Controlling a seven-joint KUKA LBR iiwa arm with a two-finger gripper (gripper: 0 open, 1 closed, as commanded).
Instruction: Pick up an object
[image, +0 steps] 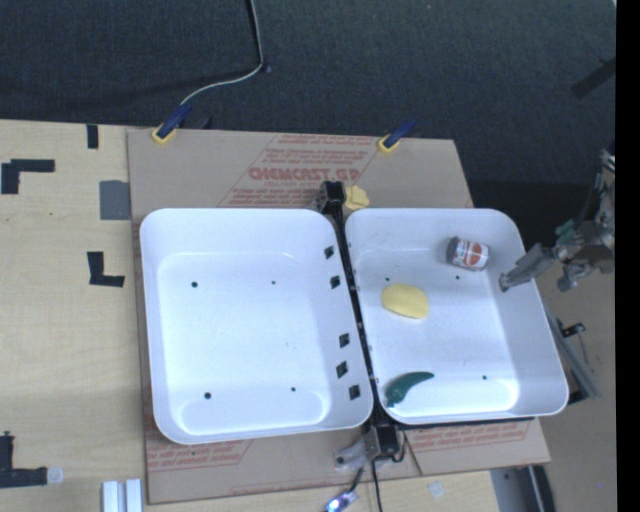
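At right bin's near edge: green piece is lying | mid-bin: yellow lump is resting | far corner: small can is lying sideways | bin's right rim: gripper is hovering, finger state cannot be told | step: approach is pending; next move is calling for descent onto one object | left bin: is holding nothing.
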